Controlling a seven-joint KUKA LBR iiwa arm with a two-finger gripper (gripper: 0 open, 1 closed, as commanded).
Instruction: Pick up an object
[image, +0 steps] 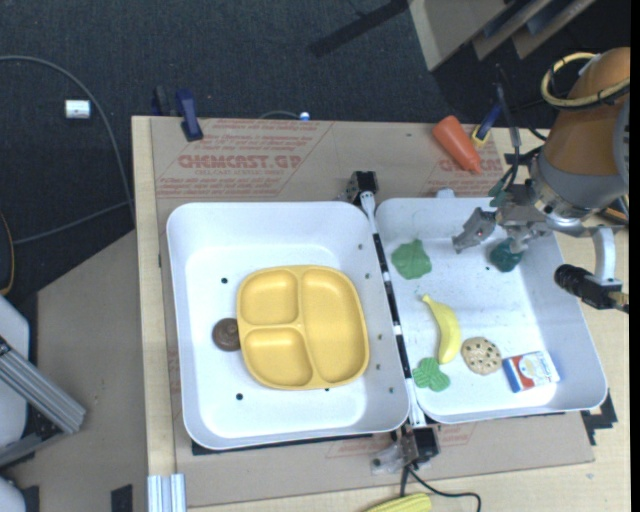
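Observation:
My gripper (497, 243) hangs over the far part of the right bin (575, 330), its fingers spread open. A small teal object (503, 259) lies on the bin floor just under it, at its near side, partly hidden by the hand. Further objects in the same bin are a green leafy piece (411, 260), a yellow banana (444, 328), a round cookie (482, 355), a small green broccoli piece (431, 375) and a red, white and blue carton (527, 371). Nothing sits between the fingers.
The left bin (200, 260) holds a yellow divided plate (300, 327) and a brown round piece (226, 334) at the plate's left. An orange carrot-like object (458, 145) lies on the cardboard behind the right bin. A black clamp (362, 186) sits between the bins' far corners.

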